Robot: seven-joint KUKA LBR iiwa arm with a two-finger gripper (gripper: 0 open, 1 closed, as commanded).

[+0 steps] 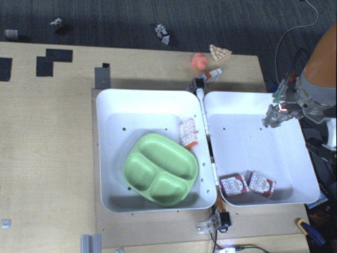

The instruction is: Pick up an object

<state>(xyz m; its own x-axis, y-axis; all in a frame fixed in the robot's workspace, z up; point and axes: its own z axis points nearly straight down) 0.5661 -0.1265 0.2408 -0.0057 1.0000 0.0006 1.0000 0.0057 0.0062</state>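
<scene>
At the near edge of the bench, a small clip with wires sits just in front of the seam between the two bins.

In the right bin, against its near wall, lie two small packets side by side. The left packet is red and white with a dark red rim. The right packet has the same red-and-white print and is turned slightly, its right end tipped toward the wall. The two are just beside each other, perhaps touching.

In the left bin, a pale green plate with three compartments takes up the near middle, tilted so its near right edge rides toward the bin wall. Just beyond it, at its far right rim, a white wrapper with orange-red print lies close to the divider between the bins.

Farther back on the right, the gripper hangs over the far right part of the right bin, well apart from the packets. Its dark fingers point left and down, but whether they are parted or closed cannot be told; nothing is visible between them. The orange band of the arm shows above it.

Beyond the bins, on the bench's far edge, sit a small tube, a pink ball and a triangular wedge. On the dark floor beyond lie a few small scraps.
</scene>
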